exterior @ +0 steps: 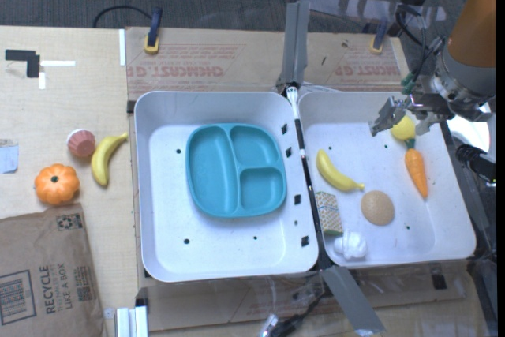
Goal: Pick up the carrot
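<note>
Orange carrot [417,172] lies in the right-hand bin [450,249], near that bin's right wall, its thick end toward the far side and its tip pointing toward the near edge. Just beyond its thick end hangs the end effector [404,118] of the grey arm [473,35], which enters from the right. A small yellow object [404,129] sits directly below the end effector's metal parts; whether it is gripped or merely lies beneath them cannot be told, nor can the spread of the jaws be judged from this slant. The carrot itself is apart from the end effector and rests on the bin floor.

Other contents of the right bin: a yellow banana [338,172] left of centre, a tan egg-shaped item [378,208] just beside the banana's near end, a white crumpled item [352,245] at the near left corner, and a small patterned packet [327,212] against the left wall.

Left bin [158,249] holds a teal divided tray [237,170] with three compartments, lying flat near the bin's middle.

On the wooden tabletop [63,91] left of the bins: a second banana [106,158], a pink round item [81,144] touching or nearly touching it, a small orange pumpkin [57,185], and a brown paper bag [47,272] printed with a recycling mark.
</note>
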{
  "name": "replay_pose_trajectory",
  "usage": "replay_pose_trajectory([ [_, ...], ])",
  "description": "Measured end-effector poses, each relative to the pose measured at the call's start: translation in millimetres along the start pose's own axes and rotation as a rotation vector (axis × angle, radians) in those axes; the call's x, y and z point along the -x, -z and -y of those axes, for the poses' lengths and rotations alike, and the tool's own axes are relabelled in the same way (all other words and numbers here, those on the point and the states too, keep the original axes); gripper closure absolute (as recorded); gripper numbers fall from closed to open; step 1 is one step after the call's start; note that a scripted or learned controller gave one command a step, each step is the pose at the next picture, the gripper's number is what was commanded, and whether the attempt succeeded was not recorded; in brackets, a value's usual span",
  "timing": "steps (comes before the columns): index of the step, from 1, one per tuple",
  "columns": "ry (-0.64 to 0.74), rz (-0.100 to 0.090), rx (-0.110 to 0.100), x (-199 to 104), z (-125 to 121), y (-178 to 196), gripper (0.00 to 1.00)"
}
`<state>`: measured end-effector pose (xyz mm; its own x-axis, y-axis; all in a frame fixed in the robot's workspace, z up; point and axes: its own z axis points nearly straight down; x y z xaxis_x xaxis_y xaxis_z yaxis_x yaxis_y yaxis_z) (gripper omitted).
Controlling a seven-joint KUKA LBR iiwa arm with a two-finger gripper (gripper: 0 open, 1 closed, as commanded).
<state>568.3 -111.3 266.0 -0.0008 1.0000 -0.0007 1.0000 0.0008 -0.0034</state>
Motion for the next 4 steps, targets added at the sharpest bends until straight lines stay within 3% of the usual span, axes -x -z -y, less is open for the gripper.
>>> replay_pose_trajectory([
  [1,-0.131,-0.001,0.0,44,19,-115,0.0],
  [2,-0.084,-0.001,0.021,87,-12,-156,0.0],
  [3,-0.089,0.004,0.023,90,-11,-146,1.0],
  [4,-0.112,0.0,0.002,2,40,-68,1.0],
])
